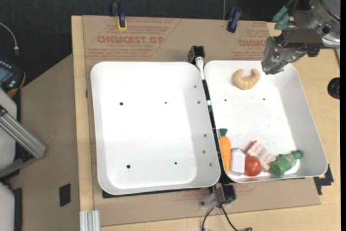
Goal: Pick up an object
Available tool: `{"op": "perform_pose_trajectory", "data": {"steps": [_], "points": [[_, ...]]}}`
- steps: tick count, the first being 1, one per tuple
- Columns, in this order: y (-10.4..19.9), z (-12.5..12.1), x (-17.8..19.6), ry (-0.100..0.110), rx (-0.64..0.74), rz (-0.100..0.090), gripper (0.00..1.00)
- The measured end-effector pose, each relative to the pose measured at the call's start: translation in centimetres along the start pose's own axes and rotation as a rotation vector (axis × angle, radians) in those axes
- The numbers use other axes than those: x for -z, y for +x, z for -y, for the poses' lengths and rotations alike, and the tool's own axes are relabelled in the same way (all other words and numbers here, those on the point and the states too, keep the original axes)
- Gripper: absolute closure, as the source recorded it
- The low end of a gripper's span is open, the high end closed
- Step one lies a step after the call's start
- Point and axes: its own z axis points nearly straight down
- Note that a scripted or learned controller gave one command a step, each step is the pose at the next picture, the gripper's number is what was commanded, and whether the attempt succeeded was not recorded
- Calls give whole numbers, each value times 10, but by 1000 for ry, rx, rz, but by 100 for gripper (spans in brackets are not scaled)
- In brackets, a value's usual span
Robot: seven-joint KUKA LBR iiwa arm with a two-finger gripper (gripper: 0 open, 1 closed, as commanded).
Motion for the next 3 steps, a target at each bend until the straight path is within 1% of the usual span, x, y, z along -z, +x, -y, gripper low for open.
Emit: {"op": "perform_pose_trajectory", "data": {"steps": [1, 2, 3], "points": [[91, 0, 24, -1, 3, -2, 100], [167, -1, 22, 2, 0, -1, 100], [195, 2, -187, 20, -7, 8, 100]]}}
